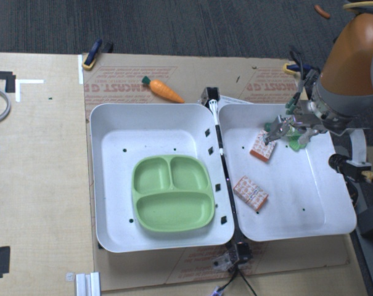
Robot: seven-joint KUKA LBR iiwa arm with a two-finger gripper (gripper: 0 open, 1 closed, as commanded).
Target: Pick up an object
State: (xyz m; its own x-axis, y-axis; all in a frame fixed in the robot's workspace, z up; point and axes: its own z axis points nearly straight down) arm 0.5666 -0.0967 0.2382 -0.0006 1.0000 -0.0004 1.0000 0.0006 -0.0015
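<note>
Two small packets with a pink and orange pattern lie in the right bin (pixel 322 217). One packet (pixel 261 147) is near the bin's back left and the other packet (pixel 250 193) sits closer to the front left. My gripper (pixel 277 130) hangs low over the back of the right bin, its tip just above and to the right of the upper packet. Whether it touches that packet is unclear. A small green object (pixel 296 143) lies partly hidden under the gripper's body.
The left bin (pixel 112 165) holds a green divided plate (pixel 172 193). An orange toy carrot (pixel 164 90) lies on the cardboard behind the bins. A black clip (pixel 211 95) sits where the two bins meet at the back.
</note>
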